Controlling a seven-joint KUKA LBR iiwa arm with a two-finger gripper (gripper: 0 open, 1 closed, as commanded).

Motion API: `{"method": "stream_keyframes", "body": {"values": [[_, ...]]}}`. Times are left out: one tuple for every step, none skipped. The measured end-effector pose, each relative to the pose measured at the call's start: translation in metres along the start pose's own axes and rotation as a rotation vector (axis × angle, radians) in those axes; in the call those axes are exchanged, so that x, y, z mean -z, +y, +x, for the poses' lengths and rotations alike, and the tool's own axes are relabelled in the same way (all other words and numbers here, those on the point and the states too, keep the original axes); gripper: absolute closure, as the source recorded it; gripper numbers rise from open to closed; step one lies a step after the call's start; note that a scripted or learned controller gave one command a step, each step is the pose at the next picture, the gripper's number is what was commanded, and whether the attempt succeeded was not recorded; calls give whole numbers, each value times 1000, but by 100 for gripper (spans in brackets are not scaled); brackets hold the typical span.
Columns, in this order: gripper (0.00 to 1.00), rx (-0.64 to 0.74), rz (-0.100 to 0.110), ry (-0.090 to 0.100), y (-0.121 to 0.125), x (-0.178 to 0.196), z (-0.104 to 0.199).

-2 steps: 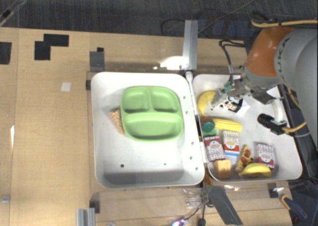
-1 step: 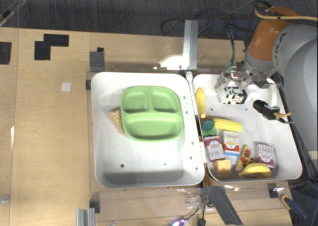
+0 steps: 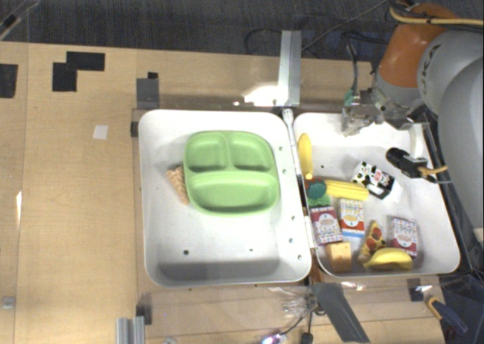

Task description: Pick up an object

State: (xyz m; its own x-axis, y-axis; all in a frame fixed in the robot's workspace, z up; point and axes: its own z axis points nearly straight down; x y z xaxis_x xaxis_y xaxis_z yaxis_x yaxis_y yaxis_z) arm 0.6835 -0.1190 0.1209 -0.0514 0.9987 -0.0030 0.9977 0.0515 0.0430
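KUKA iiwa arm (image 3: 454, 70): bulky rounded links, pale grey shell, smooth matte finish, soft highlight along upper edge. Orange band (image 3: 397, 59) above wrist, wide, glossy, curved like collar; second orange sliver at 12 o'clock of it, near thin pale cable looping over top. Wrist section below band darker grey, metallic. Gripper (image 3: 355, 117) at 9 o'clock of wrist: small silvery-grey block, angular, with tiny green spot on its side. Black cables trail off behind arm toward 11 o'clock.
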Motion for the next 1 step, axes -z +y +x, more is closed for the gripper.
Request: {"method": "stream_keyframes", "body": {"values": [[100,226,28,2,-111,-25,-20]]}}
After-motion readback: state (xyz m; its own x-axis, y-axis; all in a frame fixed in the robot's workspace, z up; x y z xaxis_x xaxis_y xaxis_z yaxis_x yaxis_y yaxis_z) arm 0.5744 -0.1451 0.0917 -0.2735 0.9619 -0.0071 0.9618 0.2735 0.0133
